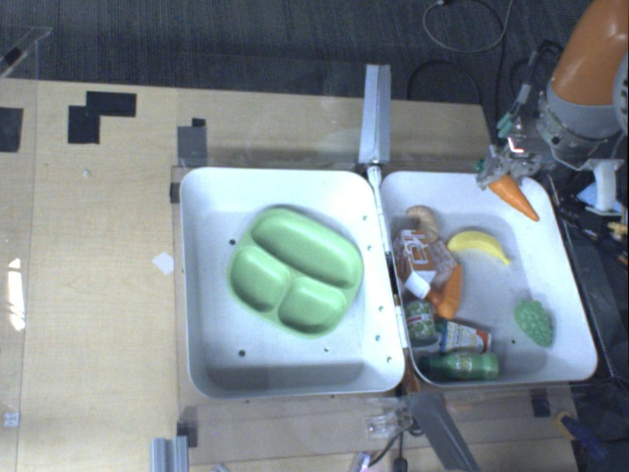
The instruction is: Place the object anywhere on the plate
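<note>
Camera view, left to right. Left bin (201, 362) holds a green plate (295, 268) with three compartments, well left of the fingers. Right bin (575, 347) holds a brown packet (421, 249), banana (479, 246), orange bottle (449, 291), green bottle (462, 365), small can (421, 321) and green knobbly fruit (535, 323), all below the fingers. Gripper (506, 168) pinches the stem end of an orange carrot (516, 196), tapered, tip pointing down-right, above the right bin's far-right corner.

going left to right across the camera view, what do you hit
green plate → divider rail → green bottle → banana → carrot at the gripper → green bumpy fruit
</note>
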`<state>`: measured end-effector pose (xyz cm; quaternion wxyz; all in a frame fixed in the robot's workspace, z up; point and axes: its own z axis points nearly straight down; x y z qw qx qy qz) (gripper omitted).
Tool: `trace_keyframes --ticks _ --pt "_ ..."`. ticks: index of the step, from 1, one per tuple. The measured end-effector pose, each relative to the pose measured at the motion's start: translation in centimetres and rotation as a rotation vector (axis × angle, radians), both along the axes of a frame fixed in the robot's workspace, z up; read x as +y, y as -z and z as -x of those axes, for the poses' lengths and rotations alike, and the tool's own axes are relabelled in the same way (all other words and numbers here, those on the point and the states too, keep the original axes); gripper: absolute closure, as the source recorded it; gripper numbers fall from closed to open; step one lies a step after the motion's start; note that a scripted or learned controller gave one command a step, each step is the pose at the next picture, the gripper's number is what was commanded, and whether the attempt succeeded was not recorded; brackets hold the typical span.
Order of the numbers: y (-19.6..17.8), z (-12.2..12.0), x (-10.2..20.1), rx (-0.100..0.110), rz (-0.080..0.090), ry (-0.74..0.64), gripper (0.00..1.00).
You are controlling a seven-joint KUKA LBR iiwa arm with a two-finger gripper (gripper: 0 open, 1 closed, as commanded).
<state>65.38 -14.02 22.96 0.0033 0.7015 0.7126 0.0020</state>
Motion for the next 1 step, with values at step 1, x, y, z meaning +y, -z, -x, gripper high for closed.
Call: trace_keyframes --ticks 1 --pt "4.39 0.30 6.90 0.002 -0.002 -0.084 1.00"
